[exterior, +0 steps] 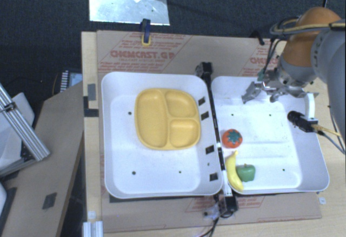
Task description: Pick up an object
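Risking a wasted descent, judging from the layout: hovering with the gripper [263, 92] at the right bin's [308, 176] twelve o'clock edge, fingers splayed apart and grasping nothing, well apart from every candidate. Risking a wall strike too, with the pickable things crowding the divider at about eight o'clock of that bin, the banana [233, 172] lying right against it. Counting largest to smallest: two white bins, the left bin [116, 176] carrying one yellow divided plate [166, 118]; one banana; one green pepper-like toy [247, 172] touching it; one red tomato-like toy [232, 138] just at their twelve o'clock.
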Action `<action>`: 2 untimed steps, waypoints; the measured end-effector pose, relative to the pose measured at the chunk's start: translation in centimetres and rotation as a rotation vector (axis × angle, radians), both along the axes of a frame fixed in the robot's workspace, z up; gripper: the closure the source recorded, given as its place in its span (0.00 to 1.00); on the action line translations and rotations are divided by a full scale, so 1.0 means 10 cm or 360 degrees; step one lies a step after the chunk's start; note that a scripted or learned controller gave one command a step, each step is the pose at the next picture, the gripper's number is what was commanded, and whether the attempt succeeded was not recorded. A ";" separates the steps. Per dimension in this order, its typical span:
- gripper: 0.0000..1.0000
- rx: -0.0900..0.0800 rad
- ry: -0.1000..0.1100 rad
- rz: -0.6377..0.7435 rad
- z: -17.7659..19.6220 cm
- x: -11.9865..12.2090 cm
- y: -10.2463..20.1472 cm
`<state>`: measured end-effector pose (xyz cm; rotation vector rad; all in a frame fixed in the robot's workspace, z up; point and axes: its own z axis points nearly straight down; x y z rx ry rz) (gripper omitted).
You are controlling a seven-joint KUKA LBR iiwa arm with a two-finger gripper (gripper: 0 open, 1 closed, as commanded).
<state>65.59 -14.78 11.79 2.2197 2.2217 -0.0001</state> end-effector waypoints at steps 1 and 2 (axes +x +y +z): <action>0.00 0.0000 0.0001 0.0004 -0.34 0.01 0.01; 1.00 -0.0001 -0.0007 0.0005 -0.21 0.02 0.00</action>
